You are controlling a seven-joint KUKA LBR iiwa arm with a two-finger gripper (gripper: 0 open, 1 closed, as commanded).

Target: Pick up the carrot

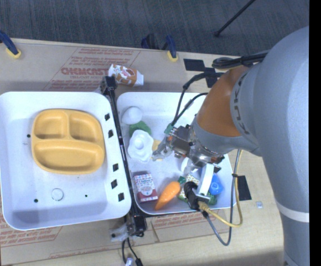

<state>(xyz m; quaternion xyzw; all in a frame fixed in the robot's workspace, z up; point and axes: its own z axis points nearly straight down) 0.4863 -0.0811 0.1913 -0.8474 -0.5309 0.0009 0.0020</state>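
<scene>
Orange carrot (167,195) lies in the bin (155,101) on the view's right, near its front wall. Its long axis slants from front-left to back-right, and a red packet (144,186) sits just beside it. My gripper (169,147) hangs over the bin's middle, so the carrot lies frontward of it. Whether the gripper is wide or narrow I cannot tell.

Red "CHEMCAST" print on cardboard (84,57)

The carrot (169,194) looks smooth, perhaps plastic, the yellow tray (68,140) glossy plastic, the bench (33,55) matt cardboard.
</scene>
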